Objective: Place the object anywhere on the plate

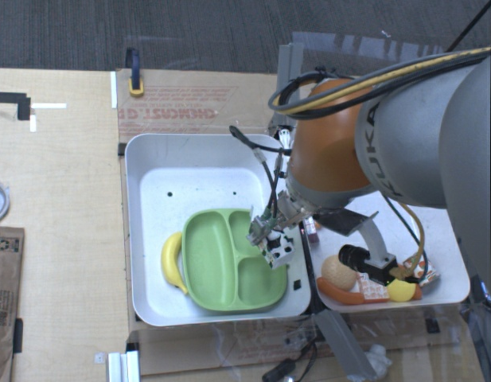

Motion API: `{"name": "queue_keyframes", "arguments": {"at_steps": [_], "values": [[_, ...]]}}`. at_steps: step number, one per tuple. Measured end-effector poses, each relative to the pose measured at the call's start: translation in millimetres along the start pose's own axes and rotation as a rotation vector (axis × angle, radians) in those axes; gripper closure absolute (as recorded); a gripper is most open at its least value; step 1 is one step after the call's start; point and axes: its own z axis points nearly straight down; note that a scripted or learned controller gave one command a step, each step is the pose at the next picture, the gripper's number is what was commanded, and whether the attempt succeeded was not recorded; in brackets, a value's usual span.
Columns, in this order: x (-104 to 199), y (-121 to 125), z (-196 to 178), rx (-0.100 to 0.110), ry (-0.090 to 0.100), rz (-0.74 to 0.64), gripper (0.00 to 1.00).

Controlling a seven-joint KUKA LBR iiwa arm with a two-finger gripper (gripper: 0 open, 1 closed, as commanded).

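A bulky grey robot arm (436, 126) with a glossy orange band (329, 138) above the wrist. Black and yellow cables loop along it. Its small metallic gripper (269, 237) carries black-and-white markings.

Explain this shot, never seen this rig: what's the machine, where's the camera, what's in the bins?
One fixed camera looks down at a slant on two shallow white bins. The grey robot arm with an orange band reaches in from the right. Its two-finger gripper sits over the green divided plastic plate in the left white bin; whether it holds anything is unclear. A yellow banana lies beside the plate's left edge. The right white bin holds small toy foods, including a yellow round piece and an orange carrot-like piece.
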Motion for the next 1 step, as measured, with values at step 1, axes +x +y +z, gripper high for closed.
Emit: {"name": "queue_keyframes", "arguments": {"at_steps": [1], "values": [[-0.3, 0.0, -0.2, 0.0, 0.0, 0.0, 0.0]]}}
